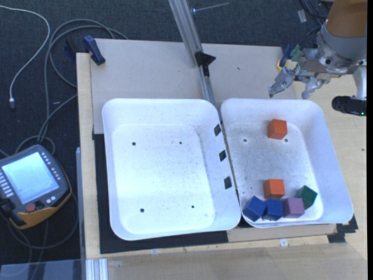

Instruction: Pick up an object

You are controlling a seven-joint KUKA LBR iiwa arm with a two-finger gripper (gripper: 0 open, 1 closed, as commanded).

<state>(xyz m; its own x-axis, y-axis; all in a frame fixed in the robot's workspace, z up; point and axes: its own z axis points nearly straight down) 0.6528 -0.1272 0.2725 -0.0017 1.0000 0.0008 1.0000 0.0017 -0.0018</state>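
The right bin (326, 134) holds several small blocks. One orange block (277, 128) lies alone near the bin's far side. At the near edge a second orange block (273, 188) sits above two blue blocks (264, 208), a purple block (295, 206) and a green block (306, 195). My gripper (296, 84) hangs above the far rim of the right bin, beyond the lone orange block. Its two fingers stand apart with nothing between them.
The left bin (116, 121) lies beside the right one, with black clips (222, 155) along the shared edge. A slanted metal pole (185, 22) rises behind the bins. A teach pendant (29, 182) and cables lie on the floor at left.
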